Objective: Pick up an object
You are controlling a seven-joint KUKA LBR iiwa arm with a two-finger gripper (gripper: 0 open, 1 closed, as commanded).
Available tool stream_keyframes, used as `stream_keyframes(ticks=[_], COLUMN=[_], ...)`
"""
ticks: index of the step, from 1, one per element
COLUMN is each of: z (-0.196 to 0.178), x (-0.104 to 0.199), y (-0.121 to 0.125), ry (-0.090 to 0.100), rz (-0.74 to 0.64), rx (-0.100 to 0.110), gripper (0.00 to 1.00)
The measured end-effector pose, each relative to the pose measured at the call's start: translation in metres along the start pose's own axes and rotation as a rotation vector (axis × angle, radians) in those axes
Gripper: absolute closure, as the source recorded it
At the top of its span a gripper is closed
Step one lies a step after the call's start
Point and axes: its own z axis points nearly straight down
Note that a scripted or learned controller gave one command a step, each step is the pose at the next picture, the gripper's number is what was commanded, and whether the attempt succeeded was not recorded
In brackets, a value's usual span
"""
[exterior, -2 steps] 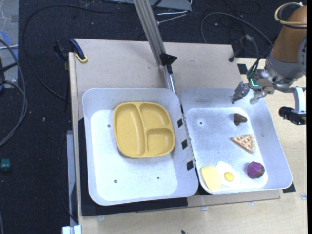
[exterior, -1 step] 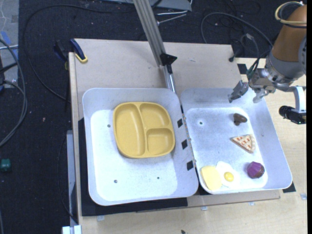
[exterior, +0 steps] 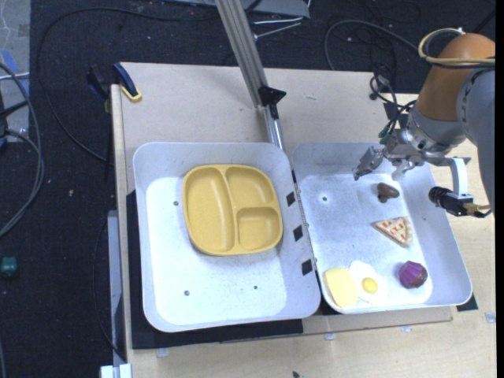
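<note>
While over the right white bin (exterior: 441,286), grey two-finger gripper (exterior: 383,166) hangs.
Fingers spread apart, holding nothing, just above small brown lump (exterior: 387,191).

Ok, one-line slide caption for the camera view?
Gripper hovers over right bin near brown piece; yellow tray in left bin.

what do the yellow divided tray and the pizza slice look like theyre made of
The yellow divided tray looks like moulded plastic: one even colour, smooth rounded compartment ridges, a soft sheen. The pizza slice is probably a plastic or rubber toy, with flat painted-looking colours and a stiff shape; its finish is too small to tell.
</note>
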Motion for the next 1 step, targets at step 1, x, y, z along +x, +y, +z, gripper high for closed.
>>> stream_keyframes(ticks=[1], z=[0.0438], x=[0.0009], y=[-0.0004], ry=[0.0], rz=[0.0], rx=[-0.001], gripper=[0.0])
